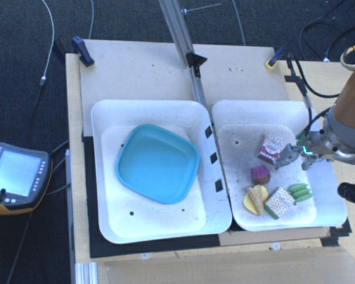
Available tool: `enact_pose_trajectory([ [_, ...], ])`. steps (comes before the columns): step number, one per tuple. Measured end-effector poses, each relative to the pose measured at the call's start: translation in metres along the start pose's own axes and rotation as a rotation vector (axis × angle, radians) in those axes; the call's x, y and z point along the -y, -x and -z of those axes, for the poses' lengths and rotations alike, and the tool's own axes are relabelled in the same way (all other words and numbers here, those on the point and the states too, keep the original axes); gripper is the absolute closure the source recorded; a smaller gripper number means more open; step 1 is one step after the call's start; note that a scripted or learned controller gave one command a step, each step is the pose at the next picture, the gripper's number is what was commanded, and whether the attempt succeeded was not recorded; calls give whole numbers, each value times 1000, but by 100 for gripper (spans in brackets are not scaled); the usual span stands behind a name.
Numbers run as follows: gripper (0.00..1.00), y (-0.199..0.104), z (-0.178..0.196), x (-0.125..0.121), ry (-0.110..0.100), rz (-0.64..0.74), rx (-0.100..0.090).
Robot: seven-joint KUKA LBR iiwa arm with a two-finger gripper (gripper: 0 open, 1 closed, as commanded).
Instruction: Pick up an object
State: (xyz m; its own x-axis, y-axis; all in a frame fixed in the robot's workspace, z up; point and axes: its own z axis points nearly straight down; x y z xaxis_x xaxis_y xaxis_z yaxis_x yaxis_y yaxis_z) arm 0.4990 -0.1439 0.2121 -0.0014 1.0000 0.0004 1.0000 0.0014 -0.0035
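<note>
My gripper (pixel 297 158) hangs over the right side of the right bin (pixel 225 123), reaching in from the right. Its fingers are spread open with nothing between them. The left fingertip (pixel 283 158) is just right of a pink and white carton (pixel 270 148), close to it or touching. Below lie a purple block (pixel 260 174), a yellow piece (pixel 255 199), a white box with a green pattern (pixel 279 201) and a green pea pod (pixel 299 191). All of these rest on the bin floor.
A large blue square plate (pixel 158 163) lies in the left bin (pixel 103 120). A metal pole (pixel 176 25) slants down to the divide between the bins. A teach pendant (pixel 15 175) sits off the bench at left.
</note>
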Motion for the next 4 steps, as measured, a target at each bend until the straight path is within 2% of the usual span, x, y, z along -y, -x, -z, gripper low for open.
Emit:
enact_pose_trajectory([
  [1, 0, 0, 0, 0, 0, 0, 0],
  [2, 0, 0, -44, -1, -4, 0, -1],
  [3, 0, -1, -106, -6, -5, 0, -1],
  [4, 0, -1, -119, -5, -1, 0, 0],
])
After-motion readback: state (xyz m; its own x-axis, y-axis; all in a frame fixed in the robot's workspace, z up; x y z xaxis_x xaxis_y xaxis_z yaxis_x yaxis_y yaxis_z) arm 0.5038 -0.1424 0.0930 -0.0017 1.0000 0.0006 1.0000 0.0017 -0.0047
